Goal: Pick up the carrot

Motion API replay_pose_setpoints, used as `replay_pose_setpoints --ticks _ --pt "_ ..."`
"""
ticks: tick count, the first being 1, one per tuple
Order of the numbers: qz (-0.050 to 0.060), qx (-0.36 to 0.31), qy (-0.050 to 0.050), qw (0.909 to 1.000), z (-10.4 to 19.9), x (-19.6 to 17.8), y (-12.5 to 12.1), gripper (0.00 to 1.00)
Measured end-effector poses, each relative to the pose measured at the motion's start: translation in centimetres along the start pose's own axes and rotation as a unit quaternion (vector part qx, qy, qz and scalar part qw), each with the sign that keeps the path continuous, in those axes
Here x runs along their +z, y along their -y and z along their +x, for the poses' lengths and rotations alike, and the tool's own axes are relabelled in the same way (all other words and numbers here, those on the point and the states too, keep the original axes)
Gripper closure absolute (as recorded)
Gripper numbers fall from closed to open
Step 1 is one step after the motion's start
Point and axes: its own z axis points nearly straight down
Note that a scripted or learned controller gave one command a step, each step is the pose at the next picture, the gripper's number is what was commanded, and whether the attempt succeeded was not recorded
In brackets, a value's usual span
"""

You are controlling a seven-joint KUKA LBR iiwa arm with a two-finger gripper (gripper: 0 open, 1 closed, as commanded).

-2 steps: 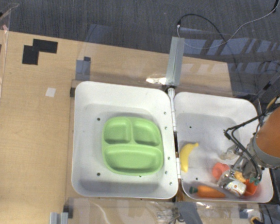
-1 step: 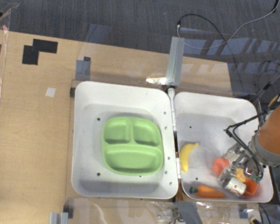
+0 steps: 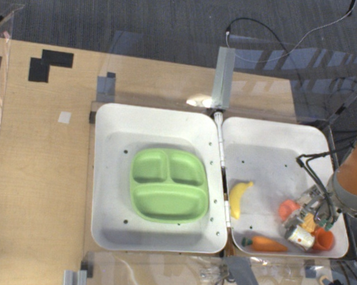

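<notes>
While the grey arm with its orange band reaches in from the right, its hand [image 3: 312, 212] hangs low over the near right part of the right-hand shallow white bin [image 3: 272, 137], in among a small huddle of toys. Whether it is wide or narrow I cannot tell from where I stand; the metal parts blur into the clutter beneath.

The small orange toy carrot with a green tip [image 3: 268, 244] lies flat on the bin floor by the near wall, to the left of the hand and nearer than it, close but apart from it. Its long axis runs left to right, almost along that wall, green end to the left. Nothing sits between the hand's tips that looks like the carrot.

Around the hand lie a pinkish-red piece [image 3: 287, 208], a white cylinder [image 3: 300, 238] and an orange-red cup [image 3: 325, 240]. A yellow toy banana [image 3: 239, 197] rests further left by the divider. A green sectioned plastic plate [image 3: 169, 184] sits in the left-hand white bin [image 3: 111, 164] on the bench [image 3: 39, 176].

I would judge the next move to be a short shift left and nearward, closing across the carrot's width.
</notes>
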Motion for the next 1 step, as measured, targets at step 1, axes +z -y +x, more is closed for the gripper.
replay_pose_setpoints --ticks 1 --pt "0.005 0.165 -0.002 0.9862 1.52 -10.77 -1.99 1.0"
